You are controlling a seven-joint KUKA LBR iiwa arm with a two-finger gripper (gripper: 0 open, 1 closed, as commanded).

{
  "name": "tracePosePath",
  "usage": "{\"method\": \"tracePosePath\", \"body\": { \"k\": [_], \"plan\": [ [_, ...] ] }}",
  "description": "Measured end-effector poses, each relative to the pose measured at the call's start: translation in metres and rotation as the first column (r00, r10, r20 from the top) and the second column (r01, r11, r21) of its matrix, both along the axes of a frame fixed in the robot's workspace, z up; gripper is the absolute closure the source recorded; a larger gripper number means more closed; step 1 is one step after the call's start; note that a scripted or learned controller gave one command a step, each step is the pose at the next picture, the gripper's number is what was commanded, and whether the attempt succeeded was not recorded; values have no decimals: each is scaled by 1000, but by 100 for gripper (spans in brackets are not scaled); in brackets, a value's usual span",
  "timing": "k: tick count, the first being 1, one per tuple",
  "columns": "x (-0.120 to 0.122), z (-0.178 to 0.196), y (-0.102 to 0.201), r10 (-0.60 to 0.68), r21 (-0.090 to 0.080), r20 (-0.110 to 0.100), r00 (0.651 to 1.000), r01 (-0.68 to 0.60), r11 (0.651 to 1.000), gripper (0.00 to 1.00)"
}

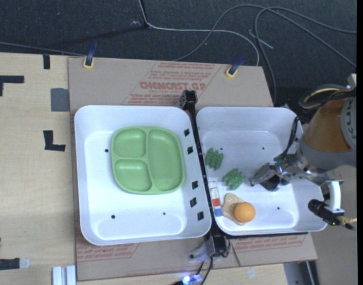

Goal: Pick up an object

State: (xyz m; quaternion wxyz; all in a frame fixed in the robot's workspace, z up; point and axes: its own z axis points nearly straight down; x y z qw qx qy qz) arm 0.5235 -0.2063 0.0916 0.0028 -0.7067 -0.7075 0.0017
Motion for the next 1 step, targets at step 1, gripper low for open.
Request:
{"method": "tracePosePath", "body": {
  "k": [1],
  "plan": [
    [1,-6,0,0,-4,7,1000,0,1000,0]
  ]
}}
